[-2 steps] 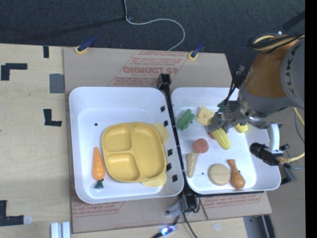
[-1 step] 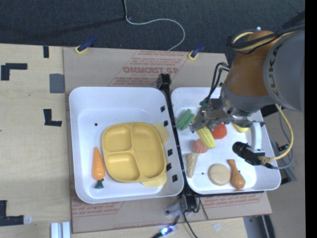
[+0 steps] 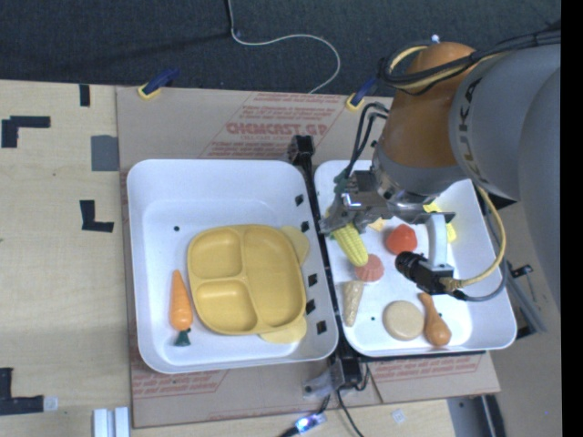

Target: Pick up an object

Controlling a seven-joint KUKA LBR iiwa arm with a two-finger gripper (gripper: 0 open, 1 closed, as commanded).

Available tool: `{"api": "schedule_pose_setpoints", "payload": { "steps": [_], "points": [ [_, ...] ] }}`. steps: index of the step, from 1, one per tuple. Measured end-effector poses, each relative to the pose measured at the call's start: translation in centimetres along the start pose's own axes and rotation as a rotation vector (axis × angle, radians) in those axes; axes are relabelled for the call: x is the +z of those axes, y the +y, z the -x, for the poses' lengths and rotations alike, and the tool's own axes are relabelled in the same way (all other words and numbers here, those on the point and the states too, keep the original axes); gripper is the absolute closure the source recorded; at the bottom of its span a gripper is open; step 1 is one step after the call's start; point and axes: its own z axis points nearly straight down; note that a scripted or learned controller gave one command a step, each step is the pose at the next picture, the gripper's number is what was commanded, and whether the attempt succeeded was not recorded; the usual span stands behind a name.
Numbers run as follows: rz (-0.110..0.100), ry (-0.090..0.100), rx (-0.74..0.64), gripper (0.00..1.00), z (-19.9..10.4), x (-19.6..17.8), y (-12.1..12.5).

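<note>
Half the right bin (image 3: 492, 340) arm-hidden.

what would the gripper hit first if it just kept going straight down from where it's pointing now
Most likely the corn cob. The gripper hangs over the right bin's left side, with the cob's upper end just below it. Depth is hard to judge from this slanted view, so it might land on bin floor beside the cob.

Robotics lab: grey arm (image 3: 510, 107) over a cardboard-covered counter (image 3: 264, 126), two white bins (image 3: 155, 189) of toy food, loose cable (image 3: 282, 39), dark carpet floor (image 3: 109, 16).
</note>
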Motion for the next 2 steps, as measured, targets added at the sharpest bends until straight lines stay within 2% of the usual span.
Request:
{"api": "schedule_pose_setpoints", "payload": {
  "steps": [1, 2],
  "points": [
    [-0.002, -0.003, 0.006, 1.0, -1.2, 1.8, 0.4],
    [-0.001, -0.001, 0.004, 1.0, -2.8, 1.1, 0.9]
  ]
}}
